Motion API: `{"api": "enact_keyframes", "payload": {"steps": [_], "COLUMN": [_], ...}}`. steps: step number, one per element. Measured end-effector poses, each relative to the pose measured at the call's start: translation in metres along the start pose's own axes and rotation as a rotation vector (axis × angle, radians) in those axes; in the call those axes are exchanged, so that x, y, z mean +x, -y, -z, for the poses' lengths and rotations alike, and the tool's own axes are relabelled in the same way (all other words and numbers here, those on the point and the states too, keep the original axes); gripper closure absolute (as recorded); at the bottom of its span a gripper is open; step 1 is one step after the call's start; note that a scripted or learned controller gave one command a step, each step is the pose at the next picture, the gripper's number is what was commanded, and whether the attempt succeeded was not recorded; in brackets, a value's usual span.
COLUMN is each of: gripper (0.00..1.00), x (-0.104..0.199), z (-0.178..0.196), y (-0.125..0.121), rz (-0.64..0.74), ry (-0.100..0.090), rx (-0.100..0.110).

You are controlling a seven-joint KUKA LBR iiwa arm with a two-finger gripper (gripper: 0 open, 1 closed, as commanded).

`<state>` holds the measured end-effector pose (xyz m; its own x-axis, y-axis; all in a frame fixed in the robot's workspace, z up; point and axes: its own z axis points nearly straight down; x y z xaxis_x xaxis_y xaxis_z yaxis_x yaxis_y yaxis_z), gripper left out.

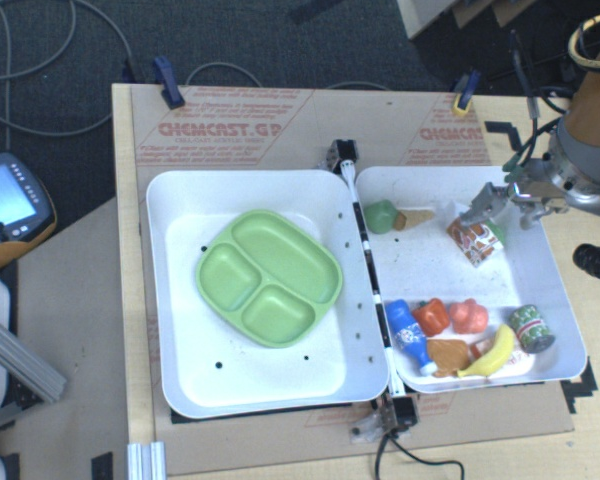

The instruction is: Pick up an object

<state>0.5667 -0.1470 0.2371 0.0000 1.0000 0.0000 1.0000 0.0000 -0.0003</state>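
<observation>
Red-and-white packet (pixel 477 240) lies in your right bin (pixel 565 303), just beside the claw (pixel 492 208). Whether your claw is apart or together, you cannot tell.

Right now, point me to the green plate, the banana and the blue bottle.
Green plate (pixel 270 277), camera view, on the ridge where its compartments meet.
Banana (pixel 492 353), camera view, mid-curve of its body.
Blue bottle (pixel 408 335), camera view, on its label.

Arm (pixel 586 138) cut off at right edge.
</observation>
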Motion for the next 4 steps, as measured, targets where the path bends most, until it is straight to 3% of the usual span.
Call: {"api": "enact_keyframes", "payload": {"steps": [1,2,3,4], "gripper": [0.0,0.0,1.0,1.0], "x": [0.056,0.038,0.042,0.122], "z": [-0.075,-0.153,-0.141,-0.047], "y": [0.068,0.081,0.08,0.046], "rz": [0.002,-0.01,-0.003,0.011], "ry": [-0.006,0.01,0.004,-0.002], "rx": [0.014,-0.008,-0.007,-0.013]}}
